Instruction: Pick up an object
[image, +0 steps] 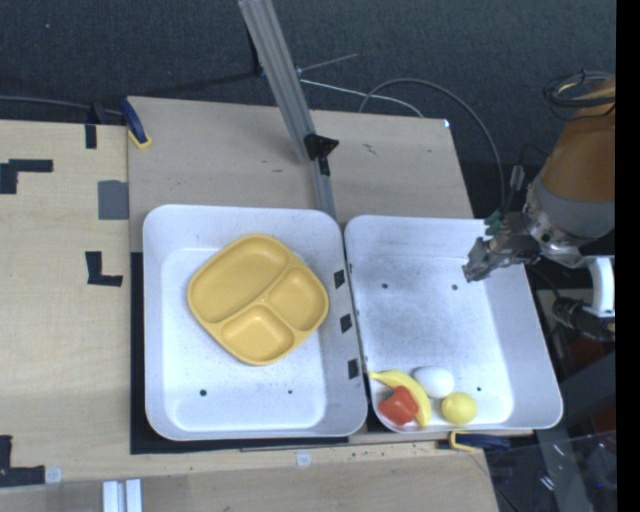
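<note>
Small objects cluster at the near edge of the right bin (500, 330): a yellow banana (404, 384), a red piece (399, 405), a white egg-like ball (434, 380) and a yellow ball (459, 408). My gripper (478, 263) hangs over the far right part of that bin, well away from the cluster. Nothing shows between its dark fingers.
The left bin (165, 330) holds a yellow divided plate (258, 298). A grey metal pole (290, 95) slants in from the top and ends between the bins. Cables lie behind the right bin.
</note>
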